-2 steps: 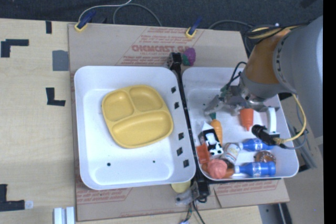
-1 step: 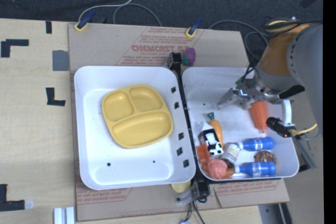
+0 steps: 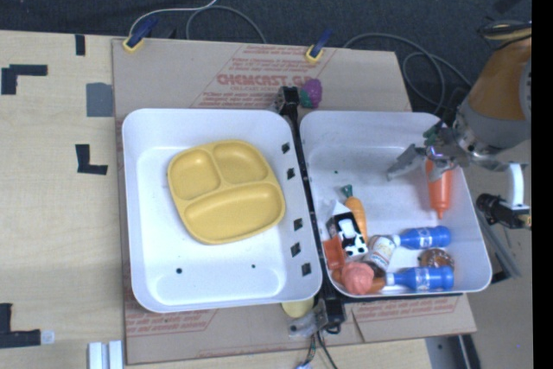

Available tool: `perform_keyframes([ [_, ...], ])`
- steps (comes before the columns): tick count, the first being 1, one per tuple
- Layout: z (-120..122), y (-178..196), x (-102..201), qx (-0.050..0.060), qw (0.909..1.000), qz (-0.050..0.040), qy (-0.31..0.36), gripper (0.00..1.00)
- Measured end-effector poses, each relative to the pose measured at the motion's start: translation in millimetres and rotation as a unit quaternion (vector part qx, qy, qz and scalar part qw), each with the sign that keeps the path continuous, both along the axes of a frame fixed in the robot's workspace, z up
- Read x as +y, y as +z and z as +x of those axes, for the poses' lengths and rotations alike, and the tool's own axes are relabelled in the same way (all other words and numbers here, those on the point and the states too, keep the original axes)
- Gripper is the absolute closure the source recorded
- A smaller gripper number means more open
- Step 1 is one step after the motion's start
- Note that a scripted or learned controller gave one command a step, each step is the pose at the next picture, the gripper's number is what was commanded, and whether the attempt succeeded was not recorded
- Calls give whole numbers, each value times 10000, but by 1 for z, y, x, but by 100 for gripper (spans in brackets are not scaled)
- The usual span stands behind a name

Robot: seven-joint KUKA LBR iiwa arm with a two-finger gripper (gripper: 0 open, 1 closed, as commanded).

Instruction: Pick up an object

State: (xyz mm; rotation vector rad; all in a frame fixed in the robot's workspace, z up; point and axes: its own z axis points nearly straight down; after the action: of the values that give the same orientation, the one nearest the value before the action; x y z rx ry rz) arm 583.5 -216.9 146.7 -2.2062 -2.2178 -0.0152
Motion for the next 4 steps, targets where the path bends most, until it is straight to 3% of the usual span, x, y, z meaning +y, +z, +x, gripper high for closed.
perform_keyframes([
  [1,54,-41,75,-6,10000,-59,23,0],
  [2,13,-54,-7,10,9999,-99,-60,0],
  [3,-29,-59,59,-54,9999,-106,-13,0],
  [4,-47,-58,61,-88,9999,-123,-30,0],
])
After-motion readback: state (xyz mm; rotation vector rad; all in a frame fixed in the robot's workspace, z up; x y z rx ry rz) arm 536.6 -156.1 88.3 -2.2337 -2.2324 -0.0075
